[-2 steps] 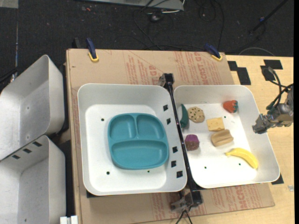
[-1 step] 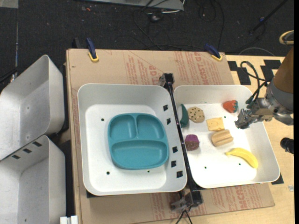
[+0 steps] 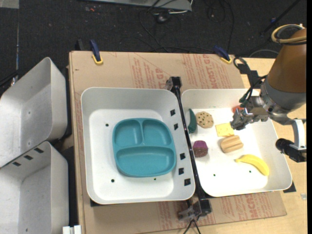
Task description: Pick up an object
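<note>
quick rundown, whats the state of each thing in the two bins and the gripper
teal divided plate: flat in the left bin, nothing on it
cookie: lying flat in the right bin
yellow cheese slice: flat, beside the cookie
bread roll: lying just below the cheese
purple fruit: resting near the divider
banana: lying free, untouched
green piece: against the divider
gripper: low over the right bin, holding nothing visible

A smooth, matt teal plastic tray [image 3: 144,147] lies in a glossy white plastic bin [image 3: 92,130] on printed brown cardboard [image 3: 146,69]
</note>
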`<action>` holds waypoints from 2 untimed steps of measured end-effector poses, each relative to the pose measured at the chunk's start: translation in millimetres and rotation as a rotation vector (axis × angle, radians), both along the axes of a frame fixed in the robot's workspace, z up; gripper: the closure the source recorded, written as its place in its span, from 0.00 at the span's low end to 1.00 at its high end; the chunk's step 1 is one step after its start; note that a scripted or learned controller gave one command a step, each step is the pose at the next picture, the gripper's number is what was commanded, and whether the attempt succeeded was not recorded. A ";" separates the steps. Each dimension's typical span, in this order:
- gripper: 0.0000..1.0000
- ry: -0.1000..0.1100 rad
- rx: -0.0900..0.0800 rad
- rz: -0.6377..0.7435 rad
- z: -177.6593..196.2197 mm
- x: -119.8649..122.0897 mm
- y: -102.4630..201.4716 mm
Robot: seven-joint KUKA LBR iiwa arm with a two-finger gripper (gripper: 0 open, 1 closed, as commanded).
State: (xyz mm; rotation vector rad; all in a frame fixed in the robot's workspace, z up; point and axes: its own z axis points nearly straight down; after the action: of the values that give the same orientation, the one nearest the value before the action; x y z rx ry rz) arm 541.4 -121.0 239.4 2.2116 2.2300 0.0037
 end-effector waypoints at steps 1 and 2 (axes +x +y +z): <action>1.00 0.001 0.000 0.000 8.6 13.8 54.2; 1.00 0.000 0.001 0.000 10.6 29.4 116.0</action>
State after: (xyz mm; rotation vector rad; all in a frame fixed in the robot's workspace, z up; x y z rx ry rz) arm 570.8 -5.1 250.0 2.2118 2.2312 0.0044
